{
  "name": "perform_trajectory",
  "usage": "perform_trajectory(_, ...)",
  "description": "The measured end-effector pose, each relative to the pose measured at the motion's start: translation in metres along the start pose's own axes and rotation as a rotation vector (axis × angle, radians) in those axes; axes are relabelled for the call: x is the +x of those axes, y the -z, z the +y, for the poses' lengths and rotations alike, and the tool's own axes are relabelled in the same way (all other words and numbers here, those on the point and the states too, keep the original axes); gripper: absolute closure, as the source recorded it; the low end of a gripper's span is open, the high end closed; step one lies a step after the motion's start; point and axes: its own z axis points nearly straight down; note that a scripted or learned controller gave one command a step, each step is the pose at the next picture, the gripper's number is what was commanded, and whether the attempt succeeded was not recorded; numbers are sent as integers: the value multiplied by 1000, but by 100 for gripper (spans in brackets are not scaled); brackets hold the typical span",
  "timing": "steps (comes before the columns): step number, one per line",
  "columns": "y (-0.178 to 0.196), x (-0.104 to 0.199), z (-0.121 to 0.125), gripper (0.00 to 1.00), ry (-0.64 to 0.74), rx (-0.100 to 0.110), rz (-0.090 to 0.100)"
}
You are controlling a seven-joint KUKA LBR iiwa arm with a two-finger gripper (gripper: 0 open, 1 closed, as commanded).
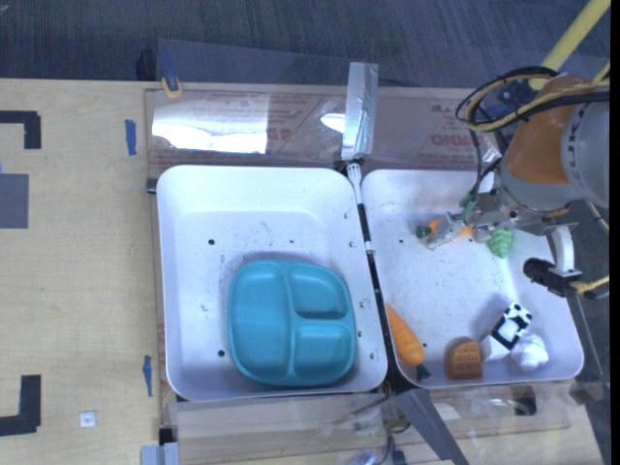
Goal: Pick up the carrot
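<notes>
**Carrot untouched at near left wall of right bin; tool up at far side**

Landmark for all places below: the divider between the two bins [365,250].

Nearest the camera, the carrot [405,335] lay in the right bin [436,279], tight beside the divider's near end, tip pointing up along it and thick end toward the near corner. It appeared to be touching or almost touching the bin wall; contact could not be confirmed. Just right of the carrot, further from the divider, sat a brown round item [465,357], and beyond that a black-and-white toy [516,332] near the bin's right wall. Across the divider, the left bin [194,211] held a teal compartment tray [291,323].

Further back, the tool [455,229] hung over the far part of the right bin, well right of the divider's far end. Small orange and green parts showed around it; whether the tool was open or closed could not be told, and nothing could be seen held.

Judgement: the step in hand was the approach. To do it well, the tool would need to travel toward the near end of the divider and line its closing direction across the carrot's width. The wall leaves little room on one side, so a descent at mid-body, slightly off the wall, seemed safest. Risk: clipping the divider or nudging the brown item.
</notes>
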Motion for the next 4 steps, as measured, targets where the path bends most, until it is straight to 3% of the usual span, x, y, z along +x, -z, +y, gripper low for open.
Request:
perform_trajectory(1,-2,26,46,0,-117,28,-1)
perform_trajectory(2,7,28,45,100,-115,36,1)
perform_trajectory(3,8,28,47,0,-114,29,-1)
perform_trajectory(4,16,29,44,100,-114,41,0)
